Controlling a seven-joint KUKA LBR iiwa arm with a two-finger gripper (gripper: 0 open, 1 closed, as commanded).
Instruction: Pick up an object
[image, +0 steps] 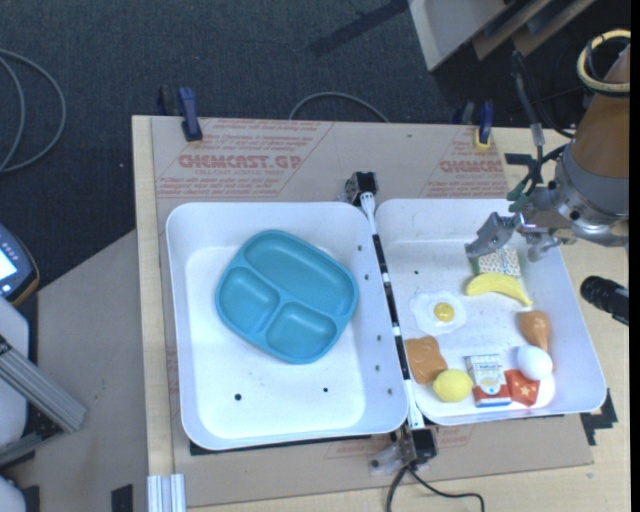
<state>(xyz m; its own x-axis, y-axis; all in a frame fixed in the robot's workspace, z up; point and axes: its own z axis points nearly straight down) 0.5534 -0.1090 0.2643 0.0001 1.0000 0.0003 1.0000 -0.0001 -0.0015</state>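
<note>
My gripper hangs low over the back of the right bin, just above a small speckled square cracker. In front of it lies a yellow banana. A fried egg sits left of the banana. Nearer the front are a brown toast piece, a lemon, a small carton, a red item, a white egg and an orange-brown drumstick. Nothing shows as held.
The left bin holds a blue divided plate, lying flat near its middle. A ridge where the two bins meet runs front to back. The arm comes in from the right, over the right bin's far corner.
</note>
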